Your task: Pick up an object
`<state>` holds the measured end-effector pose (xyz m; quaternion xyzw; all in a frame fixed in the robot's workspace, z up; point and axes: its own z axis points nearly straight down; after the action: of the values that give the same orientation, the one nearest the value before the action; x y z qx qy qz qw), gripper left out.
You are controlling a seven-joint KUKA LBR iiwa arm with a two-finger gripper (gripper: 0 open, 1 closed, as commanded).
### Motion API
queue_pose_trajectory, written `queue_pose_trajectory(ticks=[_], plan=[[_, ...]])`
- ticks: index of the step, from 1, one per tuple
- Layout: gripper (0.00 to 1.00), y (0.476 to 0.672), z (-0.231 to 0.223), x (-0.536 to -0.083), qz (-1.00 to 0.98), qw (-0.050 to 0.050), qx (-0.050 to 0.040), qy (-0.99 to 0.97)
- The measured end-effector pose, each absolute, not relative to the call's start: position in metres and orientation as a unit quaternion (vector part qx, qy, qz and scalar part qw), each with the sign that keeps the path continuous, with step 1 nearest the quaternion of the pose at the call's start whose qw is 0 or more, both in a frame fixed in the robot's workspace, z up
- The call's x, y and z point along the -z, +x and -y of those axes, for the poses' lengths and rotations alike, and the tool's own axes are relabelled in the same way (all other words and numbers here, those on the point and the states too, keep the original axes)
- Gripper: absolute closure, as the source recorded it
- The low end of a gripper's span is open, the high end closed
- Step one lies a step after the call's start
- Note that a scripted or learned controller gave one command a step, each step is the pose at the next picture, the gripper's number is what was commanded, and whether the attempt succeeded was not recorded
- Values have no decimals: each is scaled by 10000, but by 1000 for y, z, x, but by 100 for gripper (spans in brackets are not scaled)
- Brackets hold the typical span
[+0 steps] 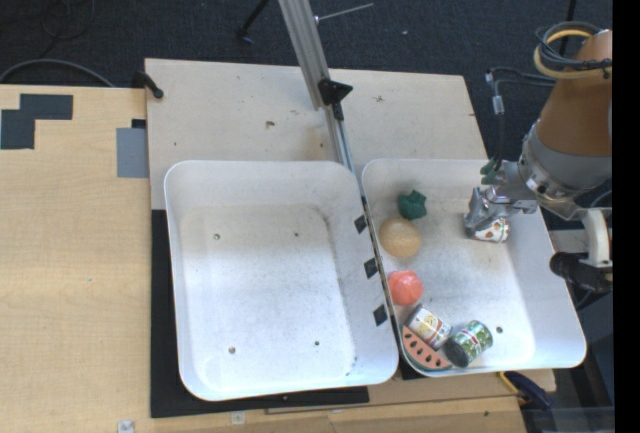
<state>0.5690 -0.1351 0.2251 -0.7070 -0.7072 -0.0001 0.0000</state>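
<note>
My gripper (487, 213) hangs over the right side of the right bin (545, 321), reaching in from the right. A small white-and-red object (493, 232) sits right at its tip; whether it is gripped or just lies under the gripper is unclear. Along the bin's left side are a dark green lump (411, 204), a tan ball (401, 239) and a red ball (405, 287). Near the front edge lie a small labelled can (428, 326), a watermelon-slice toy (424, 354) and a green-labelled can (469, 341).
The left bin (190, 221) sits beside the right one, with black clips (368, 267) along the shared wall. A slanted aluminium bar (305, 31) rises behind the bins. The grey and orange arm (575, 121) stands at the right edge.
</note>
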Motion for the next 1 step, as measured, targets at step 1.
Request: queue_pose_trajectory(ticks=[1], plan=[[100, 581, 95, -226, 7082, 10, 2, -7060]])
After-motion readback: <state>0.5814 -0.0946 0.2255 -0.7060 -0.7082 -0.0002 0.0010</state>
